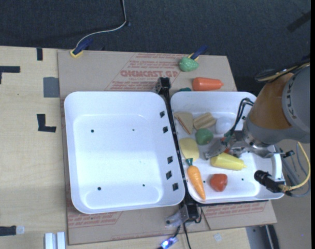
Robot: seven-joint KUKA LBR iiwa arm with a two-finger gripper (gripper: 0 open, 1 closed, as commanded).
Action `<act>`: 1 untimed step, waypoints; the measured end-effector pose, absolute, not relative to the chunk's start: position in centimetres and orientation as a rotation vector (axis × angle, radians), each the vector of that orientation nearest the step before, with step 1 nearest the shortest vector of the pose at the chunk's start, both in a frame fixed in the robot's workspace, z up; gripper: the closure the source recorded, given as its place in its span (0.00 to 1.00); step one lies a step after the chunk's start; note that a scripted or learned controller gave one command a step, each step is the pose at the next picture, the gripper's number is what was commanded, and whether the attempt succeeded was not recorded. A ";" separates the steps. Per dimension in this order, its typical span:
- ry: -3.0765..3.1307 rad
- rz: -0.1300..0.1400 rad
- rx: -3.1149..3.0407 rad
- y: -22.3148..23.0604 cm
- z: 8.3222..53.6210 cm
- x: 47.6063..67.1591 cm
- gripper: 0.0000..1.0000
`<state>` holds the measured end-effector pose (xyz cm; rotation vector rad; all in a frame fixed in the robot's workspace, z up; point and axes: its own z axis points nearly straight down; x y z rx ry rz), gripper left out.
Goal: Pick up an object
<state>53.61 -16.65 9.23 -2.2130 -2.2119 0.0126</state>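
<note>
The right bin [248, 100] holds several toy foods: two tan bread pieces [195, 121], a green vegetable [203, 136], a pale yellow piece [189, 148], a yellow corn-like piece [228, 163], an orange carrot [195, 181] and a red tomato [218, 181]. My gripper [218, 148] is low inside this bin. It sits just right of the green vegetable and just above the yellow corn-like piece. The grey and orange arm [274, 113] reaches in from the right and hides part of the bin's right side.
The left bin [74, 105] stands beside the right one, with a black hinge strip [170, 139] between them. On the cardboard behind the bins lie a green toy [188, 64] and an orange-red toy [206, 83]. A cable [103, 32] runs across the dark floor.
</note>
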 end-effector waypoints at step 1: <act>-2.219 0.002 -2.219 -16.7 11.1 53.9 1.00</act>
